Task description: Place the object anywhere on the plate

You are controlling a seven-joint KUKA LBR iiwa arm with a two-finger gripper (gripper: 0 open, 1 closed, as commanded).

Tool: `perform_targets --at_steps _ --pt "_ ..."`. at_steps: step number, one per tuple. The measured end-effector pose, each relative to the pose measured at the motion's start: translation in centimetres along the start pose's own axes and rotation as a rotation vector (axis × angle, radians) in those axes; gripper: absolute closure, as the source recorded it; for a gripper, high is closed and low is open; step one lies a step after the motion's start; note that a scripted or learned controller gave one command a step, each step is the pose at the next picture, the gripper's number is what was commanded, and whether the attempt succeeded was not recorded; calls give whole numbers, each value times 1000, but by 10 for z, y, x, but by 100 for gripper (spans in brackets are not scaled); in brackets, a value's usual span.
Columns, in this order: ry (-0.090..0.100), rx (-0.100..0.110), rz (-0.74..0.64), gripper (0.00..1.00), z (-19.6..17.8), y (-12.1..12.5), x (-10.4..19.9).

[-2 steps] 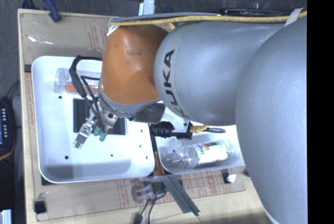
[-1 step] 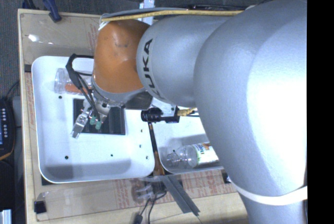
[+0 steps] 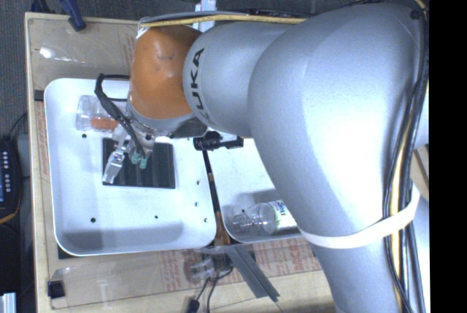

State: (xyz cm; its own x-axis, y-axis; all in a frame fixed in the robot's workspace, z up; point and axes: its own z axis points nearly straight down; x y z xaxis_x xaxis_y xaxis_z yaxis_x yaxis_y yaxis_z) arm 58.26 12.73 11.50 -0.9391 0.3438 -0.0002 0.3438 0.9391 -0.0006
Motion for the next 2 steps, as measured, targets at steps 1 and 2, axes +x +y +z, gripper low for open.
perform_targets --at_steps 1,2 --pt "0 0 0 0 0 0 0" --pt "59 13 -339 0 26 12 -46"
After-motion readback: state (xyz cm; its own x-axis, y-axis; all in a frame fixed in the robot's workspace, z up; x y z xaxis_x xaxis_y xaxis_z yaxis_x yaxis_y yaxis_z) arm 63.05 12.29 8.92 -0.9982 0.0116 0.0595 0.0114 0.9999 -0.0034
